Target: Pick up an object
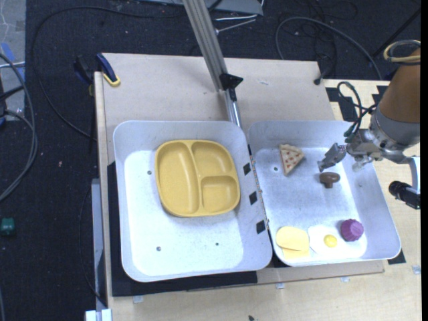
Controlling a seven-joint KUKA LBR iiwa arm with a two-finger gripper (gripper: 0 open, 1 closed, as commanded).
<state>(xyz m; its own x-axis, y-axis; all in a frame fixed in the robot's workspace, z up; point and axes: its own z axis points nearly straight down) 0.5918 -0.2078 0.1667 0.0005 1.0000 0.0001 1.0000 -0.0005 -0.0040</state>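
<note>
The small brown mushroom-shaped toy [328, 178] sits just below my two-finger gripper [332, 158], upright; I cannot tell the grip state.

No readable text, label, brand, number or sign anywhere: none on the two shallow white plastic bins [134, 179], none on the pale wooden desk [167, 89] beneath them.

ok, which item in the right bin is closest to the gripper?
The small brown piece, just below the gripper. The pizza slice lies farther left; the purple one sits near the front.
</note>
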